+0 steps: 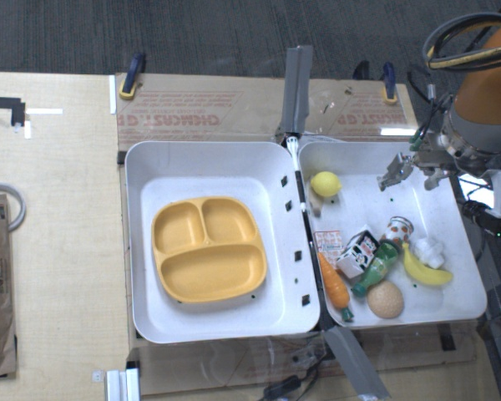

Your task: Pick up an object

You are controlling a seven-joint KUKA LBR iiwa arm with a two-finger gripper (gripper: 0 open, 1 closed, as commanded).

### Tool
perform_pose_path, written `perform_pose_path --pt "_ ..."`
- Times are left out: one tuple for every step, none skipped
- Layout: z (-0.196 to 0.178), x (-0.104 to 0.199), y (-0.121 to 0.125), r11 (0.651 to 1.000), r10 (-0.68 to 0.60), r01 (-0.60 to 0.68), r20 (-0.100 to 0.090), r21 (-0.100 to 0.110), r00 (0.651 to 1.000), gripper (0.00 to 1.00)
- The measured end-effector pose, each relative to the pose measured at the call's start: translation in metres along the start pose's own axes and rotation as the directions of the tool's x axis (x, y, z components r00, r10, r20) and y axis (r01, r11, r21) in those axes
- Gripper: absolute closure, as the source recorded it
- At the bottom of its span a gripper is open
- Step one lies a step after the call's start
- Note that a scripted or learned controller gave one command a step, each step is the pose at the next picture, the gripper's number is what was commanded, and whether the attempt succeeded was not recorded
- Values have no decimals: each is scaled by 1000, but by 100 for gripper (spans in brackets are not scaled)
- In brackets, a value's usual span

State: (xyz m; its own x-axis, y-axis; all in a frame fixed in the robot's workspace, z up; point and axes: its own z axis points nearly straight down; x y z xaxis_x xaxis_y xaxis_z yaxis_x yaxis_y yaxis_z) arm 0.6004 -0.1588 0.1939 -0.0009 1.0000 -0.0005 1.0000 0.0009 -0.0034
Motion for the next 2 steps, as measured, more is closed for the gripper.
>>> perform_pose_path --pt "-51 29 20 996 90 -90 1 -3 996 0" --pt "21 -23 -35 999 54 -54 1 0 999 0"
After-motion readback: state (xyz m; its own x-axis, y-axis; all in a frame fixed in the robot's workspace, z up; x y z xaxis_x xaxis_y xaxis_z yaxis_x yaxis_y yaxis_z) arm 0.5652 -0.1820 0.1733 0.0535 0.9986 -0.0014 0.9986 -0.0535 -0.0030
